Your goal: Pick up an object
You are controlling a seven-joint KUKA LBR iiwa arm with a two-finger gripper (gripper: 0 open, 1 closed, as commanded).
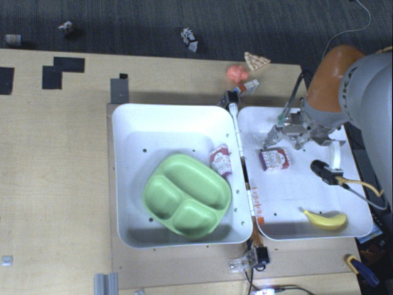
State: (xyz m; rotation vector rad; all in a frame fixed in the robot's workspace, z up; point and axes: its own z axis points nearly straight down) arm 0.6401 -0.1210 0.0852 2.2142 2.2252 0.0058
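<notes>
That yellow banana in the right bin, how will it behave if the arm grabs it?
The banana is curved and smooth, so it would probably rock or swivel when nudged. Small against the right bin, it is likely light and easy to lift. It lies close to the bin's near wall, which may crowd a grasp.

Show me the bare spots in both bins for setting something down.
Right bin: bare floor between the packet and the banana. Left bin: bare strip along the back wall, behind the green plate. Crowded where the gripper hovers by the packet.
</notes>
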